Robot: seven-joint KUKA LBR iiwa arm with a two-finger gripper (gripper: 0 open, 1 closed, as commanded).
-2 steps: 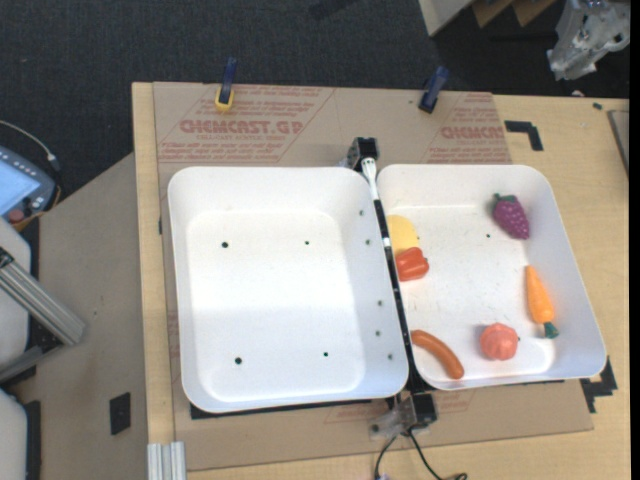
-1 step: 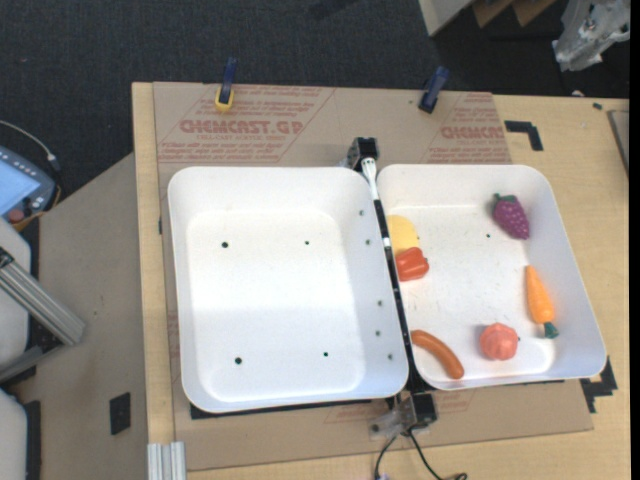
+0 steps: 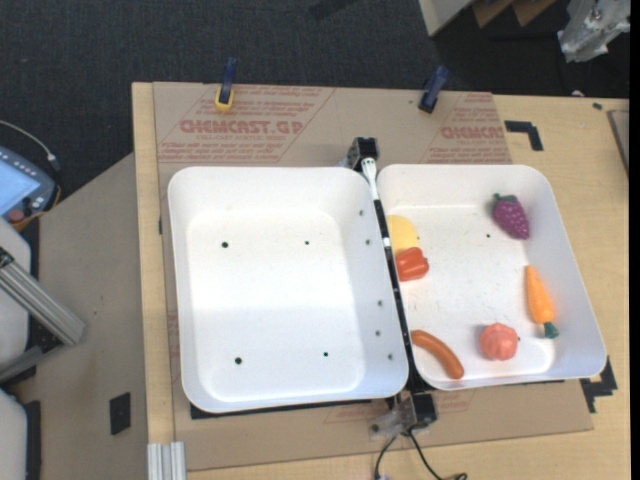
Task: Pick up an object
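Position: one fixed camera, high above the bench (image 3: 300, 448), looking down.
Facing: tilted at a slant, so the far clamps (image 3: 227, 86) sit at the top.
Distance: far enough to take in both bins, the left bin (image 3: 200, 298) and right bin (image 3: 560, 238), whole.
Surroundings: dark floor beyond the bench's far edge.

Filling the frame's middle: a tan bench (image 3: 100, 268). Lying on it, a brown cardboard sheet (image 3: 300, 118). Sitting side by side there, two white bins (image 3: 190, 268).
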